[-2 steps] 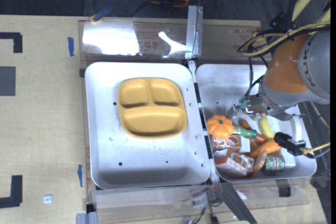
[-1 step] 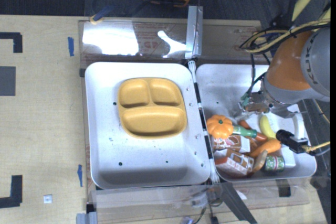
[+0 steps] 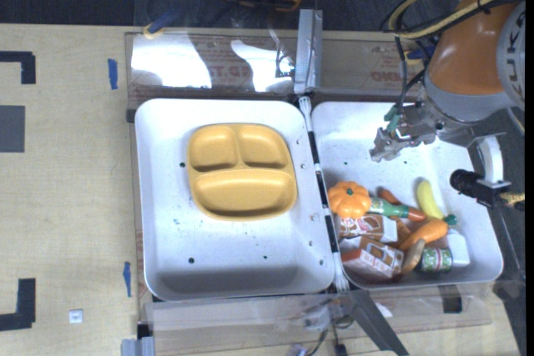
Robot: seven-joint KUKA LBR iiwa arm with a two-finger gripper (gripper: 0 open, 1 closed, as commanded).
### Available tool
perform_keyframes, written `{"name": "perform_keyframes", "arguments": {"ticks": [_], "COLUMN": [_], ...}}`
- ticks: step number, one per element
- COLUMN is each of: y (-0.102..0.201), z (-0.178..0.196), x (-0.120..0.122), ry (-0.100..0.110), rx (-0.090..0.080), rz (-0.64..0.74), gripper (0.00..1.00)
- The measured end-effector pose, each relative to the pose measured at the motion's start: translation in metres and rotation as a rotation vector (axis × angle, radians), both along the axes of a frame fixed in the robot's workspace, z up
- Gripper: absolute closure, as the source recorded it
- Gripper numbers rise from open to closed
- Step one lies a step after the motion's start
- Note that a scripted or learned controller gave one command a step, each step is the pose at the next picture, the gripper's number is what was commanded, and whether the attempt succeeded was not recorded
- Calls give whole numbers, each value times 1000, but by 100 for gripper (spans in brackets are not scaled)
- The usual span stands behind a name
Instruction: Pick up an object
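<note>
We look down from one fixed camera set above the bench (image 3: 58, 179), tilted at a slant so that the far edge of the bench and the dark floor beyond it sit along the top of the view. We stand far enough back to take in both white bins whole, the left bin (image 3: 167, 263) near the middle and the right bin (image 3: 350, 125) beside it toward the right. From our right side the arm (image 3: 480, 46) reaches in, large and close to the lens.
</note>
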State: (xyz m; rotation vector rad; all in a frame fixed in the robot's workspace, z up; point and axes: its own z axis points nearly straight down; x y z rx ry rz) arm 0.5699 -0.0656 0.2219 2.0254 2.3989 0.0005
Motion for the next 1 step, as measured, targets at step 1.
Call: {"name": "perform_keyframes", "arguments": {"ticks": [1], "y": [0], "z": [0], "x": [0], "ry": [0], "rx": [0], "rz": [0], "gripper": [0]}}
